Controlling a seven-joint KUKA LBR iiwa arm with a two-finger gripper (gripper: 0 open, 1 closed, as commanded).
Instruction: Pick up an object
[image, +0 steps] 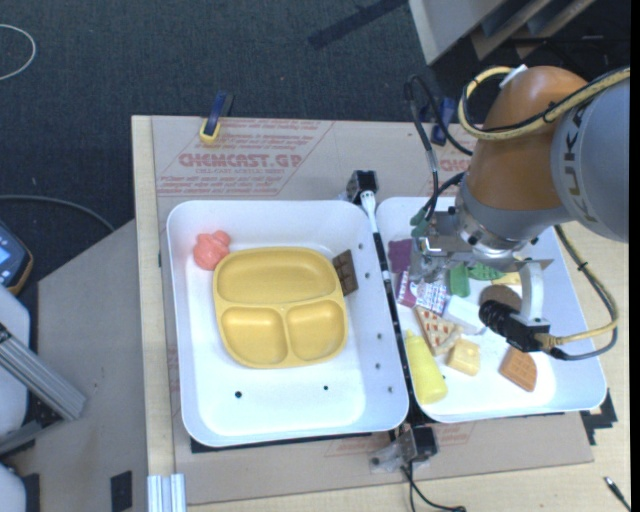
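My gripper (437, 262) hangs low over the back left part of the right bin (570, 385), under the grey arm with its orange band. Right beneath it lie a purple item (400, 253), a small patterned packet (431, 296) and a green item (482, 271), partly hidden by the wrist. Further forward in the same bin are a yellow bottle (425, 368), a waffle-like piece (433, 327), a pale cube (464, 357) and an orange cracker-like piece (518, 371). I see nothing lifted off the bin floor.
The left bin (190, 300) holds a yellow divided plate (280, 305), a pink toy (210, 249) at its back left and a brown piece (345, 270) at the plate's right edge. A black divider rail (385, 300) runs between the bins. Cables trail at the right.
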